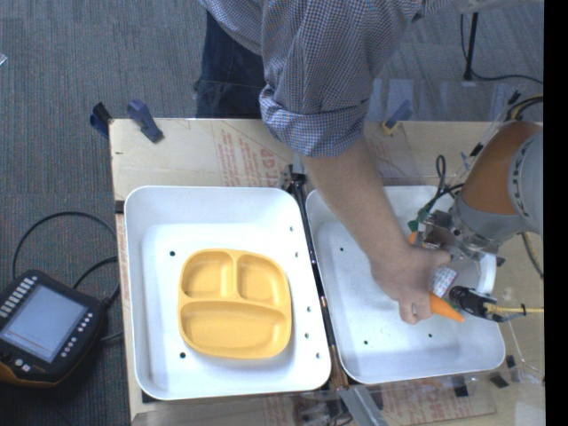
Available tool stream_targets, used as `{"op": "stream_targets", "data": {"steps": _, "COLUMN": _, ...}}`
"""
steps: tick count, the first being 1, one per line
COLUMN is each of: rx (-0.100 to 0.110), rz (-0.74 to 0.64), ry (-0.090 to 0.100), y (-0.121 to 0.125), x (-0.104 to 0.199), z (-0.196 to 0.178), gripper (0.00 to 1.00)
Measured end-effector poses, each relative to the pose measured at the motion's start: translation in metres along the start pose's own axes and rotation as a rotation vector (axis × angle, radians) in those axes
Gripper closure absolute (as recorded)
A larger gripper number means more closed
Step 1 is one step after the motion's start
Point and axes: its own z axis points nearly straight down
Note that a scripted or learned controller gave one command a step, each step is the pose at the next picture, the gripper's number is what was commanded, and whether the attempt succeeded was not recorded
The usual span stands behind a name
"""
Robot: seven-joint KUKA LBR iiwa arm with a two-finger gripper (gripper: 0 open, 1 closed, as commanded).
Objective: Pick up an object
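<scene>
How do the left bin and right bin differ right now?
The left bin holds a yellow divided plate; the right bin holds an orange carrot-like item. A person's hand and the gripper reach into the right bin; neither is over the left. Both are shallow and white.

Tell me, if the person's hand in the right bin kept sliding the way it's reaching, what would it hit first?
Probably the orange carrot-like toy lying just past the hand, with the robot's end effector right behind it. From this slanted view, depth is hard to judge, so the hand may already touch the toy.
</scene>
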Motion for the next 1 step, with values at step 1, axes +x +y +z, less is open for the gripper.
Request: {"op": "stream_targets", "data": {"steps": 1, "rx": -0.005, "rz": -0.123, "ry": -0.007, "y": 0.0383, "x": 0.0483, "z": -0.0783, "gripper": 1.0}}
